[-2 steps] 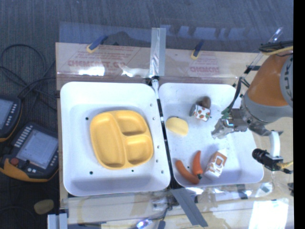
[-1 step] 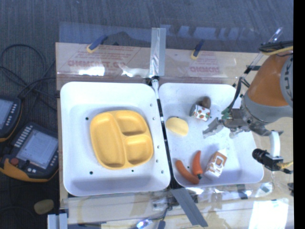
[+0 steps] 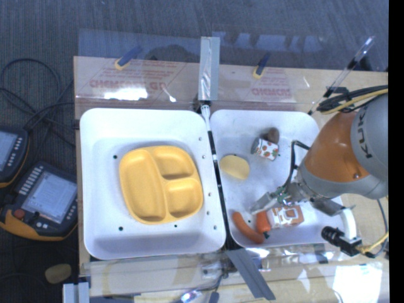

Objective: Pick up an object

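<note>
We are looking down on two white bins side by side on the surface, and the action is all in the right bin (image 3: pixel 303 122), where the arm (image 3: pixel 344 153) reaches in from the right with its orange band showing above the wrist. The end effector (image 3: pixel 281 199) sits low near the front of that bin, right by a small orange-and-white carton (image 3: pixel 284 217) that lies on its side next to a reddish sausage-shaped toy (image 3: pixel 247 227). We cannot tell from here whether the end effector is spread or pressed together, and we see nothing clearly pinched, so we call no catch yet. The carton looks like the likely target, touching or nearly touching the tool, and it rests on the bin floor. Further back in the same bin we have a pale yellow round piece (image 3: pixel 234 166), a small white cup with red spots (image 3: pixel 266 148) and a little brown object (image 3: pixel 272 134), all well apart from the tool. The left bin (image 3: pixel 95 188) carries a yellow divided tray (image 3: pixel 161 183). By our reckoning the approach is made, but the grip and the lift both remain to be done.
</note>
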Available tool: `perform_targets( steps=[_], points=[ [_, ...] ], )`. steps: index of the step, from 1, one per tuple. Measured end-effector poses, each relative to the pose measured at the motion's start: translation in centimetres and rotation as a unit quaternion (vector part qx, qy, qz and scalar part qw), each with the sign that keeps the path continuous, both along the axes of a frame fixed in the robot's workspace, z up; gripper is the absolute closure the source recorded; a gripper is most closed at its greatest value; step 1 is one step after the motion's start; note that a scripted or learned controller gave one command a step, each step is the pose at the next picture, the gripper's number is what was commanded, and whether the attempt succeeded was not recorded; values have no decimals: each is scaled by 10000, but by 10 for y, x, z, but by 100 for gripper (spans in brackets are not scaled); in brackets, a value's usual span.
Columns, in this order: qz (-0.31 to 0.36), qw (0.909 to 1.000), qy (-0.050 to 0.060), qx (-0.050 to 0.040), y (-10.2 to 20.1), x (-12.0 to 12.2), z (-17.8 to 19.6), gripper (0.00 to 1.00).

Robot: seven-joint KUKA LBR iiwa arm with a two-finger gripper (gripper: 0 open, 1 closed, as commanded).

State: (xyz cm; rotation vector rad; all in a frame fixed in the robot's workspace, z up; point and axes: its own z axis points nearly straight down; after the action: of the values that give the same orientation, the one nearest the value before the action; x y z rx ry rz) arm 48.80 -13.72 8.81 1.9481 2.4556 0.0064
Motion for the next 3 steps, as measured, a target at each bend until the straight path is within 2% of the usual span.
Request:
perform_targets(
  steps=[1,2,3],
  points=[
    [-940,9956,-47,-28,23,2,1,0],
    [-633,9980,-49,-44,32,1,1,0],
    [-619,9981,-22,-11,34,3,8,100]
  ],
)
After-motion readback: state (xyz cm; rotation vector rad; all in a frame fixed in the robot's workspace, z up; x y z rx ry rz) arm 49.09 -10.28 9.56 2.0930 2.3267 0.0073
